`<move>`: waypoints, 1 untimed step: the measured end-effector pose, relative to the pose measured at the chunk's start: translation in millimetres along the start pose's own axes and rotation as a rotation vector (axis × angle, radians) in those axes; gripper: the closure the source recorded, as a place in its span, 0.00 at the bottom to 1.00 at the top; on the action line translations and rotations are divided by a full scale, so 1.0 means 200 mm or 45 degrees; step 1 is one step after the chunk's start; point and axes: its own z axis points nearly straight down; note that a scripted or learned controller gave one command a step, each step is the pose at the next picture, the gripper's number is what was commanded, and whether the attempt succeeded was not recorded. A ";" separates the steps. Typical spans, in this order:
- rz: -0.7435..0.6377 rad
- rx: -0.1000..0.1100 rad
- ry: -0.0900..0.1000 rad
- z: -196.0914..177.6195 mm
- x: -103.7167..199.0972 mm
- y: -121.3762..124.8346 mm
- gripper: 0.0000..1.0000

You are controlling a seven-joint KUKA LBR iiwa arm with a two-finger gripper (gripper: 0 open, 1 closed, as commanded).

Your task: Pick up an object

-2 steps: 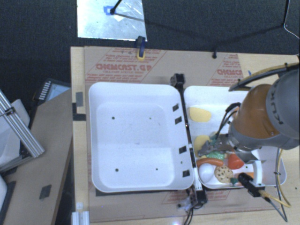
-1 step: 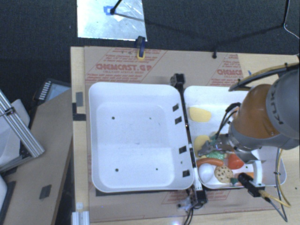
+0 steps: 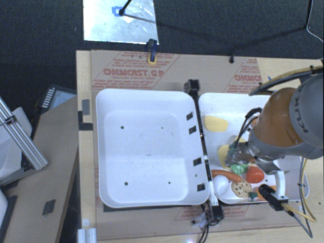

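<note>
1. At the far left, a grey side table (image 3: 48, 151) with metal rails (image 3: 20, 140) sits beside the bench.
2. The left bin (image 3: 147, 146) lies on the brown board (image 3: 136, 70), with a yellow and blue clamp (image 3: 152, 52) near the board's top edge.
3. A black divider (image 3: 200, 135) runs between the two bins.
4. The right bin (image 3: 223, 103) holds a pale yellow piece (image 3: 216, 123) near its upper left part.
5. Lower in that bin lie a yellow object (image 3: 224, 151), an orange carrot-like piece (image 3: 226, 175), a white round piece (image 3: 221, 185) and a brown speckled cookie (image 3: 241, 188); they sit close together.
6. A red round object (image 3: 254, 175) rests just right of the carrot-like piece, with something green (image 3: 238, 168) beside it.
7. The gripper (image 3: 237, 155) hangs low over this cluster, beside the yellow object; I cannot tell how far it is open or whether it grips anything.
8. The arm (image 3: 283, 120), orange and grey, covers the bin's right part.
</note>
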 end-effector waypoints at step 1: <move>-0.009 -0.004 0.002 -0.45 0.23 0.38 1.00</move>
